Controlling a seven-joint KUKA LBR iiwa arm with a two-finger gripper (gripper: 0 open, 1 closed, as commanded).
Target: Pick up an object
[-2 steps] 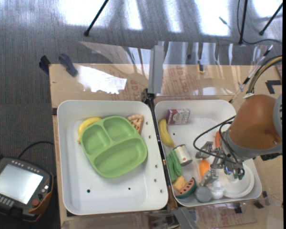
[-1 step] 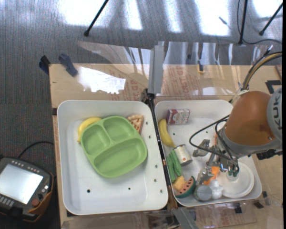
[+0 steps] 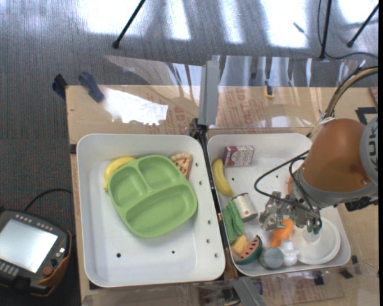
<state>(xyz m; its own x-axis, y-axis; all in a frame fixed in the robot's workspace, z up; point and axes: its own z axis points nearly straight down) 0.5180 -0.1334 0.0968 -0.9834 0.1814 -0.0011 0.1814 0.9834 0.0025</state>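
The gripper is lowered over an orange carrot near the right bin's front edge (finger state cannot be told).

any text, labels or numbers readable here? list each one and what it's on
"KU": large dark letters on the grey arm housing at the right edge, cut off by the frame.
Reversed reddish print on the glossy bench top behind the bins: letters show but cannot be read reliably.
Small purple-and-white carton in the right bin: its printing is too small to read.
Handheld grey pendant screen at lower left: no legible text.
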